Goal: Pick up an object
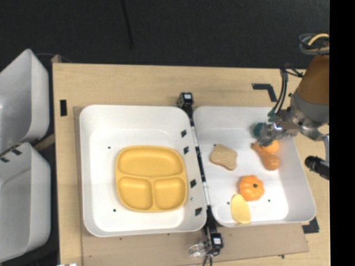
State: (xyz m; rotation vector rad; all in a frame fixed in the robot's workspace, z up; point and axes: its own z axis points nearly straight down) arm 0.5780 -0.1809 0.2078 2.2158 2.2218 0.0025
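Nearest the lower edge, in the right-hand shallow white plastic bin (294, 204), a pale yellow, smooth oval piece (240, 210) lies by the front wall. Just behind it, close to touching, sits a small orange toy pumpkin (251, 188), ribbed and glossy with a dark stem on top. Across the divider, the left white bin (94, 215) carries a yellow moulded plastic tray (151, 178) with rounded corners and three compartments, one wide and two smaller.

Farther back in the right bin rests a tan, rough-looking slice shaped like bread (223, 157), well apart from the pumpkin. To its right lies an orange gourd-shaped toy (270, 157), narrow at one end and bulbous at the other, smooth and matte, near the bin's right side. The metal two-finger gripper (270, 131) sits directly over the gourd's upper end, with something teal beside it; whether the jaws are wide or closed, I cannot tell. The grey arm with its orange band (314, 82) crowds the far right corner.
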